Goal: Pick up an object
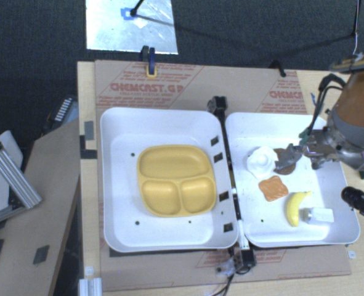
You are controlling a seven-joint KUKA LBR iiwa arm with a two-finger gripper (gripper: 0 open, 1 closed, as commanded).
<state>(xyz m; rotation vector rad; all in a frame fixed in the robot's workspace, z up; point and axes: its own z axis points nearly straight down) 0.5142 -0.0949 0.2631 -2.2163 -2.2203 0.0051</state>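
- Bench: two white bins; your gripper hangs over the right bin.
- Fingers' spread: cannot tell.
- White cup just beside it; bread slice and banana below.

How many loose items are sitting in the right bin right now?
4: a white cup-like piece near the gripper, an orange flat piece below it, a banana, and a small white bottle beside it. The arm may hide more.

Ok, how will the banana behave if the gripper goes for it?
The banana is curved and smooth, so it would probably spin or slide if pushed. It looks like a light toy. It touches a small white object, which may crowd the grasp.
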